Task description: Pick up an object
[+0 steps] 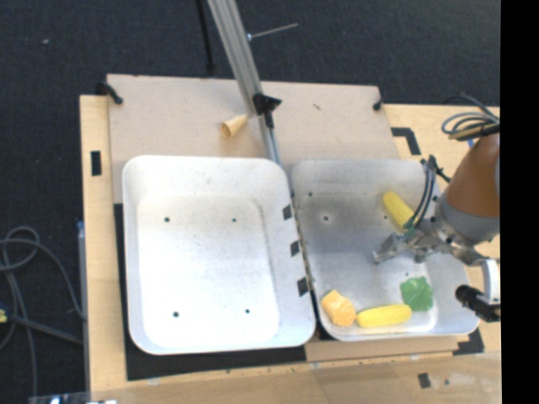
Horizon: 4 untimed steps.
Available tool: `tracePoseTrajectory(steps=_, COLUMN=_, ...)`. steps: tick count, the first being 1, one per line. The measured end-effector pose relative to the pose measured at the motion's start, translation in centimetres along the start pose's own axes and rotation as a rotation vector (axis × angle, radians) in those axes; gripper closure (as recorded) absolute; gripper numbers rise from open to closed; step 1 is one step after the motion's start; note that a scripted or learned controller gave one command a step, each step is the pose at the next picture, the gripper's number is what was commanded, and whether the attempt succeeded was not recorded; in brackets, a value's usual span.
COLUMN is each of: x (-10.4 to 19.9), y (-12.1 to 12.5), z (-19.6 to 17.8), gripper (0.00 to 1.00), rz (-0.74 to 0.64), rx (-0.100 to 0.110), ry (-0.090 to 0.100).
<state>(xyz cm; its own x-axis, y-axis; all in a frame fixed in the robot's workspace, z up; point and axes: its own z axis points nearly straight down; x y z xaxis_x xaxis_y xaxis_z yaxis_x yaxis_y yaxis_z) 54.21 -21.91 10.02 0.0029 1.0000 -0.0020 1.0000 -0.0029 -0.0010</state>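
My gripper (396, 249) hangs in the right bin (337, 200); I cannot tell how my jaws stand. One green piece (417, 293) lies at five o'clock. Three yellow pieces (397, 208) share the bin.

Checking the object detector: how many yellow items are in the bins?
3, all in the right bin: yellow piece near the gripper, yellow piece at the front wall, yellow-orange chunk front-left. The arm may hide more.

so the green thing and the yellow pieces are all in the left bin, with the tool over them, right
Not quite: the camera view shows the green thing and the yellow pieces in the right bin, not the left. The tool does hang over that bin.
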Motion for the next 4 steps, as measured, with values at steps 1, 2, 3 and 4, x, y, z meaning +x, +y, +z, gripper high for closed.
tracePoseTrajectory(steps=1, x=-0.1, y=0.1, z=-1.2, gripper=1.00, rz=0.005, rx=-0.005, ry=0.000)
tracePoseTrajectory(steps=2, x=0.1, y=-0.6, z=-6.9, gripper=1.00, rz=0.002, rx=-0.008, ry=-0.001)
tracePoseTrajectory(steps=3, x=-0.5, y=-0.8, z=-13.3, gripper=1.00, rz=-0.007, rx=-0.010, ry=-0.002)
tracePoseTrajectory(steps=4, x=-0.6, y=-0.7, z=-13.3, gripper=1.00, rz=-0.007, rx=-0.004, ry=0.000)
